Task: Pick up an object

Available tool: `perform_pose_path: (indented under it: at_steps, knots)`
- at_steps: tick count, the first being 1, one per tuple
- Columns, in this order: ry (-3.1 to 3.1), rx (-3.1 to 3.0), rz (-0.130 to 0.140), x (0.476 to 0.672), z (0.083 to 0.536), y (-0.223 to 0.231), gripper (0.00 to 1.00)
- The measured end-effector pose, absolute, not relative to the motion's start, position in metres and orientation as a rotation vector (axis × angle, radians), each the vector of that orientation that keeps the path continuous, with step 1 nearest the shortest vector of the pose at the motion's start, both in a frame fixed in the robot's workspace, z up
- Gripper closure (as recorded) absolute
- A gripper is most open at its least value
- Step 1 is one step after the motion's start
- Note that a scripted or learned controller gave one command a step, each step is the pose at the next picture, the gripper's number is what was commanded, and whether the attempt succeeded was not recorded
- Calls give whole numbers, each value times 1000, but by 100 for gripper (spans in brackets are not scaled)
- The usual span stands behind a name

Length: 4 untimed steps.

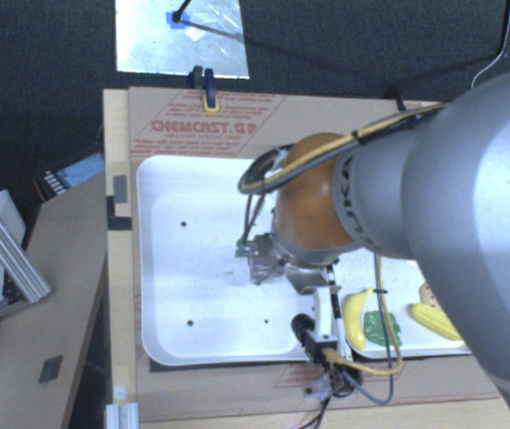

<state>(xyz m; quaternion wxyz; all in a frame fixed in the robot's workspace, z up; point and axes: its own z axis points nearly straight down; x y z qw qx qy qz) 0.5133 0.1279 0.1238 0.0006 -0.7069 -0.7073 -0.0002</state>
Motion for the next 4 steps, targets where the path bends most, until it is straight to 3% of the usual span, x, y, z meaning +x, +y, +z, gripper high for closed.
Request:
perform_pose_path:
  at_steps: [1, 2, 3, 4]
  knots:
    - [-2221, -2220, 0, 513, 124, 128, 0]
    - [-2232, -2227, -26, 513, 318, 96, 0]
    - [-2224, -2223, -2, 583, 285, 98, 0]
    - [-2227, -2220, -6, 581, 298, 99, 100]
